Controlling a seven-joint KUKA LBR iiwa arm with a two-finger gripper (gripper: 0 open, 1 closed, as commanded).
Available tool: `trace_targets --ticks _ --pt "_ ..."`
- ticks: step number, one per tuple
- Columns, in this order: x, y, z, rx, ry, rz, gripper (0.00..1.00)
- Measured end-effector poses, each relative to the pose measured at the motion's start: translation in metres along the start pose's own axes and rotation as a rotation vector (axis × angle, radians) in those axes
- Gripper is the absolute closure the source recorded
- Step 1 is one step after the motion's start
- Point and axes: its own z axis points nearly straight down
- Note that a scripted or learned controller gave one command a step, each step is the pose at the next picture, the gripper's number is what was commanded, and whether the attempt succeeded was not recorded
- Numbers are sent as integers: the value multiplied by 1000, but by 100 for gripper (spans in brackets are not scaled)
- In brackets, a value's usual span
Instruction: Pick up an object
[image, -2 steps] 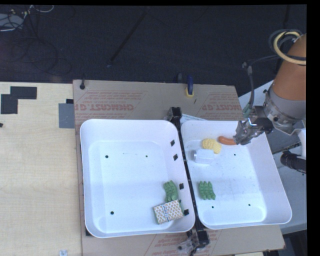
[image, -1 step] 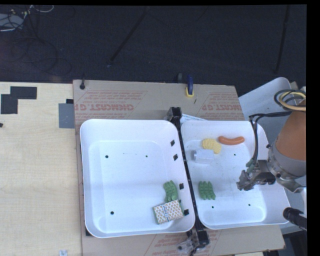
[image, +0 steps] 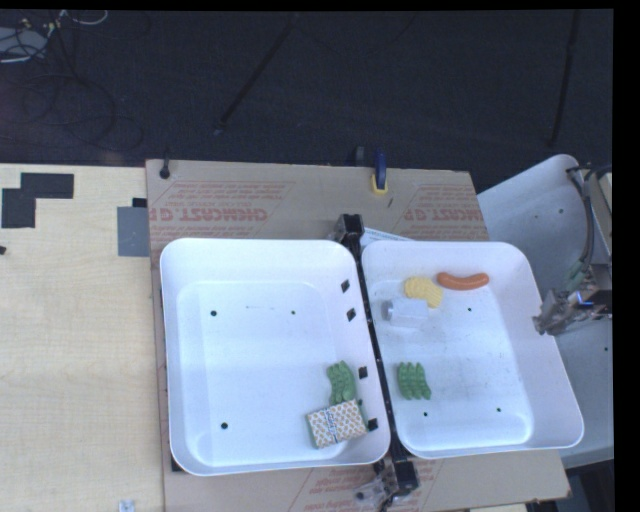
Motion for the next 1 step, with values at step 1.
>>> trace_targets --ticks 1 --pt "60 4 -28 8 6 -10 100"
